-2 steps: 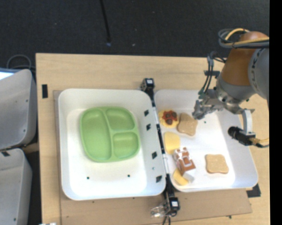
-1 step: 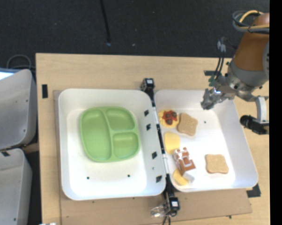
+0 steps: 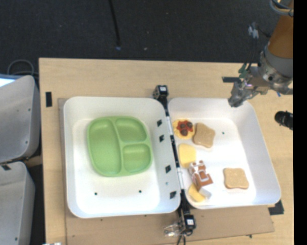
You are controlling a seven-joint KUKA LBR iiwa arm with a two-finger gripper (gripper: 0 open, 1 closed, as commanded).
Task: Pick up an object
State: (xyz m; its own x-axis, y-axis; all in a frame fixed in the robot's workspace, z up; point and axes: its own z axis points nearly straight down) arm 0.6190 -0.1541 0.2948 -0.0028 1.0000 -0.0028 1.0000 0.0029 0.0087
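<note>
- The gripper (image 3: 237, 97) hangs over the far right corner of the right bin (image 3: 263, 137), nothing between its fingers; whether they are apart or together cannot be told from this slant
- The arm (image 3: 281, 45) reaches in from the right, its orange band above the wrist
- The nearest thing to pick is a toast slice (image 3: 204, 135), down and to the left of the gripper, near but not under it; its long axis runs roughly toward the near edge
- Just beside it to the left sits a small red-topped piece (image 3: 183, 128), with a yellow block (image 3: 187, 155) below
- Nearer the camera lie a brown-and-white toy (image 3: 200, 175), a yellow wedge (image 3: 196, 194) and a second toast slice (image 3: 235, 178), well apart from the gripper
- The left bin (image 3: 77, 188) holds a green divided plate (image 3: 120, 145), far from the tool
- No brand, label or writing can be read on any item
</note>
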